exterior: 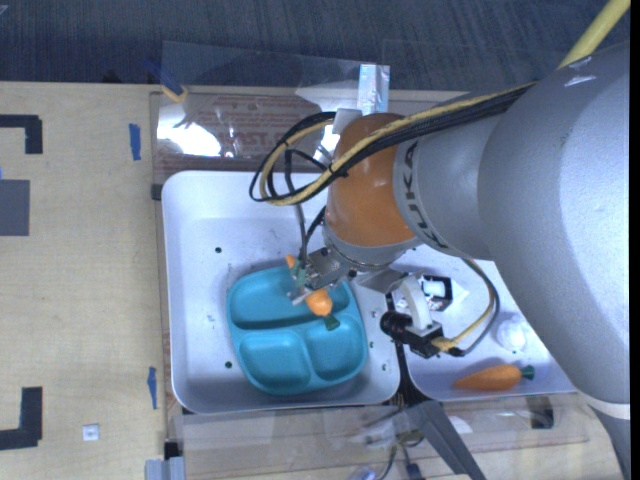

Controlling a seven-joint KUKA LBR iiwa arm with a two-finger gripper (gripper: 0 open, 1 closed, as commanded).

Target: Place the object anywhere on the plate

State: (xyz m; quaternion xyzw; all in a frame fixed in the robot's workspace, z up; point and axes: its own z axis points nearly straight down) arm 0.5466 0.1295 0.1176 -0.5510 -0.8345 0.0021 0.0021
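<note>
**Object over the plate, release not confirmed**

The grey arm (500, 178) comes in from the right edge of the table and covers most of the right bin (480, 393); its orange band (365, 203) hangs above the middle of the left bin (190, 268). The left bin carries the blue plate (290, 353), a tray with 3 compartments that sits toward the bin's near edge and right wall. Below the orange band the gripper (308, 286) reaches down to the plate's far compartment.

A small orange object (319, 304) sits right at the gripper's tip, over the ridge where the compartments meet. Whether the jaws are spread or pinching it cannot be told; the wrist and cables hide them.

Judged from this, the carry to the plate looks done or close to it: the object is above or on the plate's surface. What remains is a clear release and the arm's retreat.

A carrot-shaped toy (490, 376) lies in the right bin near its near edge, well apart from the plate.
</note>
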